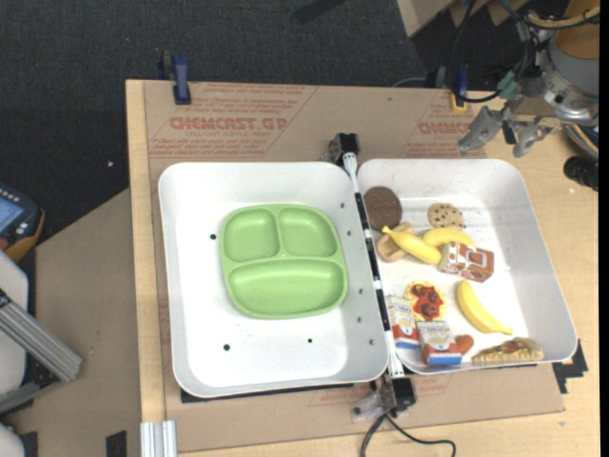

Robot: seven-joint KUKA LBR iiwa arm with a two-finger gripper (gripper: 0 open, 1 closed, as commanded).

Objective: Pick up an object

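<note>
My gripper [502,133] hangs above the far edge of the right bin [538,231], its two fingers spread apart with nothing between them. Below it the bin holds toy food: a brown round cookie [383,205], a chip cookie [444,215], two bananas [415,246] [481,310], a red and white pastry piece [470,261], a pizza slice [424,300], a small milk carton [436,340] and a waffle strip [507,352]. All lie apart from the gripper.
The left bin [190,284] carries a green divided plate [283,260]. A black clamp strip [366,255] runs between the bins. Blue clamps [178,76] hold the cardboard base at the back. Cables and arm parts crowd the top right.
</note>
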